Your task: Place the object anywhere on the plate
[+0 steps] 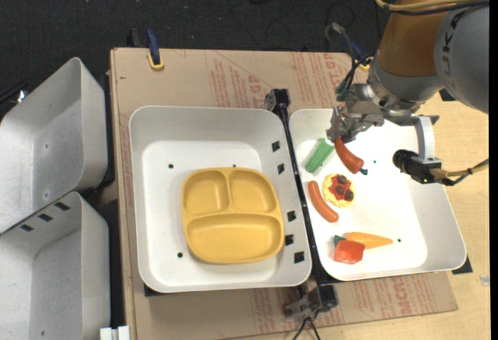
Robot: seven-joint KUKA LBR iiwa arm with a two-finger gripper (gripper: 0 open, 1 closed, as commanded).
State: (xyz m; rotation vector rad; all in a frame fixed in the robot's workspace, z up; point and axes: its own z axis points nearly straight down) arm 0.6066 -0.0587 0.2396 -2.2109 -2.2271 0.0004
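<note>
One glossy red chili pepper (349, 156), curved and tapering, hangs tilted, pinched in the hand (341, 136) over the right bin (436, 214); yellow plate (232, 215) lies well apart.

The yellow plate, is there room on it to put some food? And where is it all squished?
All three sections of the yellow plate are bare, and so is the white bin floor around it. The crowded spot is the other bin's left half: green piece, chili, sausage, carrot, beside the pincer.
</note>
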